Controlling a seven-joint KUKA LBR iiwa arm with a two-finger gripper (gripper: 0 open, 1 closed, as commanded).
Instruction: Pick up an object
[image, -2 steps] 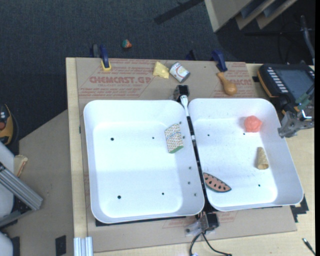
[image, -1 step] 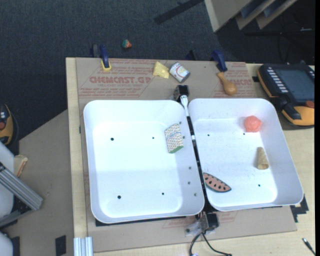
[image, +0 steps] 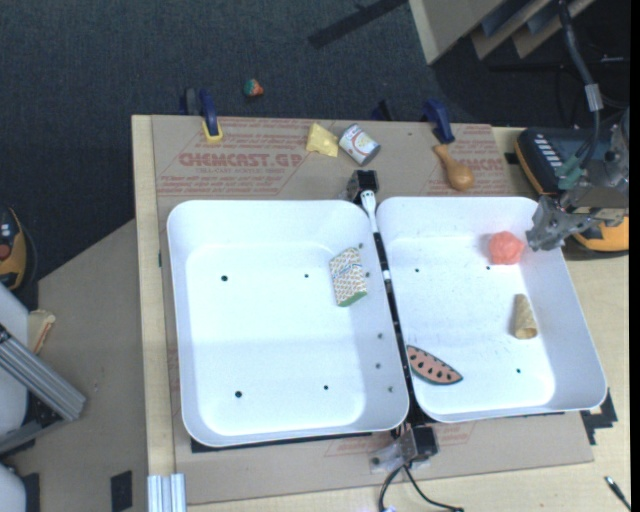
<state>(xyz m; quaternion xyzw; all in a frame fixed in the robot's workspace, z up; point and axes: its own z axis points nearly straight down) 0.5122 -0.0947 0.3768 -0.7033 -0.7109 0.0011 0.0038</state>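
Nestling beside tool (image: 543, 233): round pink ball (image: 506, 247) (soft-looking).

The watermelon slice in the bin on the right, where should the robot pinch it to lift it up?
Probably across its narrow middle, coming straight down from above. The watermelon slice lies flat near the right bin's left wall, long and thin, so fingers closing across its short width should fit. Its left tip sits close to the wall, so the middle is safer than that end.

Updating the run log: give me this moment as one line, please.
pincer: at right bin's far right edge, beside pink ball | hold: not evident | right bin: pink ball, cone, watermelon slice | left bin: patterned block
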